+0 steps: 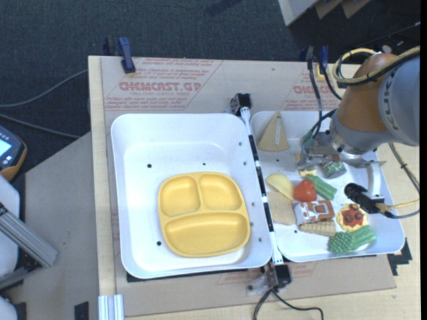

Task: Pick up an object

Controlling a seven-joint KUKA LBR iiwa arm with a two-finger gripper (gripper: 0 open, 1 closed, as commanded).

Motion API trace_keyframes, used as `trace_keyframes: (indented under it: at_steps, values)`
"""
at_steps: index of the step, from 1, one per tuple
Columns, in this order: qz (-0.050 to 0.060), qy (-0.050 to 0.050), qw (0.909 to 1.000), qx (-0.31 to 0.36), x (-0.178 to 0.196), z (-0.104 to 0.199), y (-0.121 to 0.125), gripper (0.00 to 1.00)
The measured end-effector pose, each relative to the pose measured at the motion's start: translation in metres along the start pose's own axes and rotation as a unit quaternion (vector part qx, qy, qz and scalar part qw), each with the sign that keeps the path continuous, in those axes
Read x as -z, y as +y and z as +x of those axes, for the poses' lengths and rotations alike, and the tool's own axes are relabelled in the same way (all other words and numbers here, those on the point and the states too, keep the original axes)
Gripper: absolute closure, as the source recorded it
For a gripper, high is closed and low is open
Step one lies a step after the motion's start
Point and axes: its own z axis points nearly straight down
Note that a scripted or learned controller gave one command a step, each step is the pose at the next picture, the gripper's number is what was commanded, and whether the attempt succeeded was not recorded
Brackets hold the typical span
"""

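In the right bin (pixel 291 244), the gripper (pixel 317 160) hangs low over the far middle of the floor. The grey arm (pixel 393 105) with its orange band reaches in from the right. From this angle I cannot tell whether the gripper is open or closed, and nothing can be seen in its hold.

The things to pick from are toy foods, and all of them lie in this bin. A tan wedge (pixel 272 134) rests alone at the far left corner. Just beside the gripper on its right is a small green and white piece (pixel 333 169). Nearer, a yellow slice (pixel 280 186) lies by the left wall, with a red tomato (pixel 305 191) touching it and a green strip (pixel 325 188) just right of the tomato. Nearer again sit a brown and white piece (pixel 314 211) and a waffle-patterned cracker (pixel 318 229), packed close together. To their right are a round yellow piece with red spots (pixel 351 217) and a green cluster (pixel 349 240) at the near right corner.

In the left bin (pixel 133 142), a yellow divided plate (pixel 202 214) lies flat near the middle. Both bins sit on the bench (pixel 167 85).
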Motion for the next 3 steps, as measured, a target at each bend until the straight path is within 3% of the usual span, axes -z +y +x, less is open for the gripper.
trace_keyframes:
  at_steps: [1,2,3]
  values:
    - [0.001,0.0,1.0,0.0,-0.001,0.0,-0.001,0.0]
    - [0.008,0.003,1.0,0.0,-0.017,-0.001,-0.002,0.0]
    - [0.006,0.003,1.0,0.001,-0.016,-0.002,-0.001,0.0]
